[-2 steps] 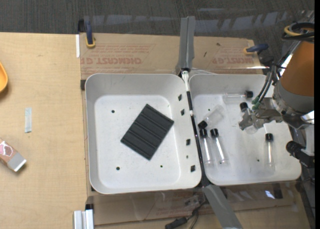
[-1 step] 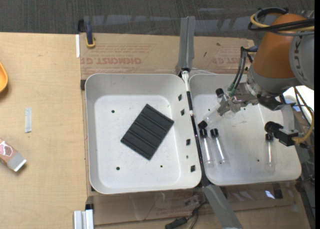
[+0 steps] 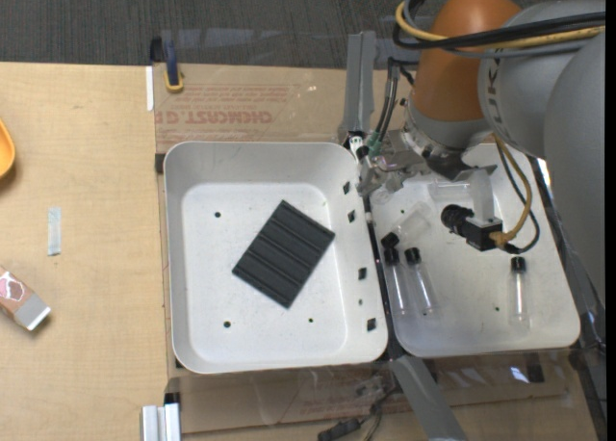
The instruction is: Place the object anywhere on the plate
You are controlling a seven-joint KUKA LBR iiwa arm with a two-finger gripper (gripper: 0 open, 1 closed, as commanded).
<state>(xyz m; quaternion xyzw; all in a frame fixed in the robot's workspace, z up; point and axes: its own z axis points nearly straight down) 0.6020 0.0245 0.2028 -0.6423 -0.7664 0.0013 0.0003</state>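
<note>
Three test tubes [image 3: 420,280] right bin [image 3: 539,333]; one dark plate [image 3: 284,253] left.

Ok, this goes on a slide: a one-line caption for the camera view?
KUKA arm's gripper over the right bin with clear tubes; dark ribbed plate in the left bin.

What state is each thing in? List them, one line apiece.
dark ribbed plate: flat in the left bin, turned at a slant, nothing on it.
near-wall tube: capped, lying in the right bin.
middle tube: capped, lying beside it.
far tube: capped, lying apart at the right.
claw: over the right bin's far left corner.
</note>
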